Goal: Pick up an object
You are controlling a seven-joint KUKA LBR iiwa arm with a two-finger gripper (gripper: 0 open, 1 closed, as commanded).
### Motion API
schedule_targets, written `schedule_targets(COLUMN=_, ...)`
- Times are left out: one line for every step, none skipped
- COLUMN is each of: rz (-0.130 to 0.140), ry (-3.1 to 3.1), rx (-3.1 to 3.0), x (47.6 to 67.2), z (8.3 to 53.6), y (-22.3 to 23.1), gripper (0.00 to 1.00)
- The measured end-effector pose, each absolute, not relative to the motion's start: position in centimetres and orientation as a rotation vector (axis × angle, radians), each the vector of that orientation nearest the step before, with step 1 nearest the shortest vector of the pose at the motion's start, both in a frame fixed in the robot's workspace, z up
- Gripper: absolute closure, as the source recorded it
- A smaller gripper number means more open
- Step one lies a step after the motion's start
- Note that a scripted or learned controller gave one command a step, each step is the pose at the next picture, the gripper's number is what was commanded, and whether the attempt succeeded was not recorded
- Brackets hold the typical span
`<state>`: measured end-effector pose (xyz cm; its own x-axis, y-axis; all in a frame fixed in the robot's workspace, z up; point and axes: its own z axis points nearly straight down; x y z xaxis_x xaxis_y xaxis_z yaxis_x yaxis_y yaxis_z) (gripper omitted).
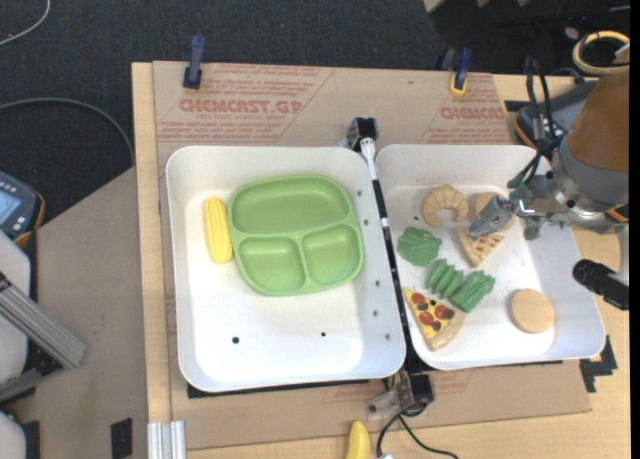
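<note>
Your gripper (pixel 490 215) sits low in the right bin (pixel 560 347) over a triangular pizza slice (pixel 481 247), beside a curved croissant (pixel 444 204); finger state unreadable.

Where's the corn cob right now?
The corn cob lies in the left bin, against the left edge of the green divided plate.

Light green divided plate (pixel 295 234), yellow corn (pixel 216 228), 2 white bins (pixel 270 359), tan croissant (pixel 444 204), pizza slice (pixel 433 316) (red and yellow toppings).
</note>
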<state>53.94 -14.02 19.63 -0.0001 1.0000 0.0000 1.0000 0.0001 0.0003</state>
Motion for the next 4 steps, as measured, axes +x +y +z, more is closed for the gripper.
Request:
schedule_targets(rz=-0.002, ry=2.228, rx=2.223, x=53.5, z=8.0, y=-10.8, gripper=0.0)
schedule_targets(rz=0.002, ry=2.218, rx=2.222, x=53.6, z=9.5, y=-11.0, gripper=1.0)
schedule_targets(rz=0.005, ry=2.226, rx=2.214, x=51.7, z=18.9, y=-2.4, gripper=1.0)
schedule_targets(rz=0.004, ry=2.227, rx=2.214, x=52.9, z=19.8, y=7.5, gripper=1.0)
